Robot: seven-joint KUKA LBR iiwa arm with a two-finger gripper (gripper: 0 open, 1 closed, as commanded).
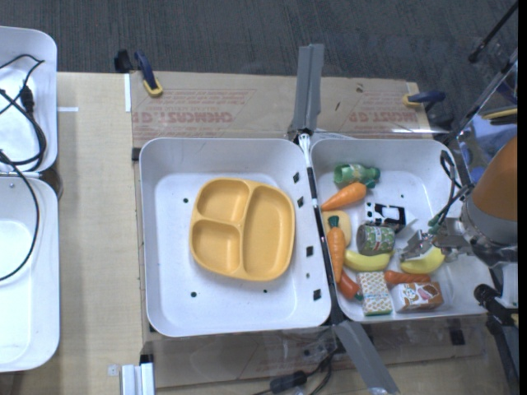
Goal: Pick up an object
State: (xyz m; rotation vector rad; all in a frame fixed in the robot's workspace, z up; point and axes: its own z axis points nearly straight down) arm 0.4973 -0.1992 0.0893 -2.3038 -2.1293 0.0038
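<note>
My gripper hangs low over the right bin, near its right side. Just beneath and in front of it lies a yellow banana. A green can stands to the gripper's left, with a second banana below the can. Also in this bin are a carrot, another carrot standing along the left wall, a green bottle, a black-and-white item, a small box and a red packet. Nothing is visibly held.
The left bin holds a yellow divided plate. A grey divider bar runs between the bins. The arm's orange band and cables crowd the right bin's right edge. White basins sit at the far left.
</note>
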